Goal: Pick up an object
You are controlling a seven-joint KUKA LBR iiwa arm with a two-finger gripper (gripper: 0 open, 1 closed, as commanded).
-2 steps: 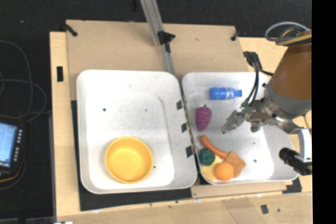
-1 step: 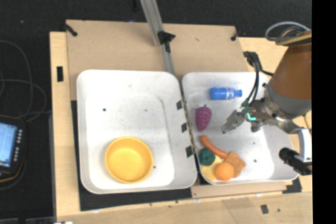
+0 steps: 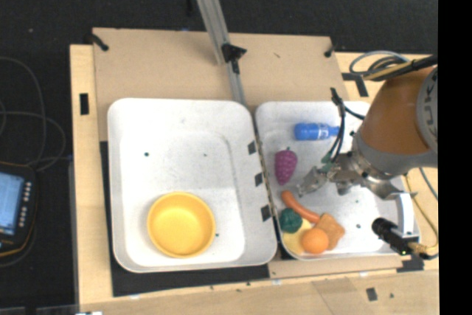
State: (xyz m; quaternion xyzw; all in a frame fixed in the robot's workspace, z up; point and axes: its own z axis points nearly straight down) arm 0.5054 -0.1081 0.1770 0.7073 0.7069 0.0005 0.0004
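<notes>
The gripper (image 3: 318, 179) is hanging over the middle of the right bin (image 3: 354, 247), reaching in from three o'clock, and it is carrying nothing between its fingers; whether those fingers are spread or closed I cannot tell, since they are showing as a small grey blur. The candidates are lying around it: a purple fruit (image 3: 285, 164) just beside it at nine o'clock, a blue bottle (image 3: 313, 131) at twelve, a carrot (image 3: 299, 207) at seven, and an orange (image 3: 316, 241) packed with other pieces in the corner at six. The risk is probably lying in the crowding: coming down between fruit and carrot, a finger could be landing on one and shoving it away, or pinching two together. The round orange may be rolling off. The yellow bowl (image 3: 181, 223) is sitting in the left bin (image 3: 177, 122), well apart.
</notes>
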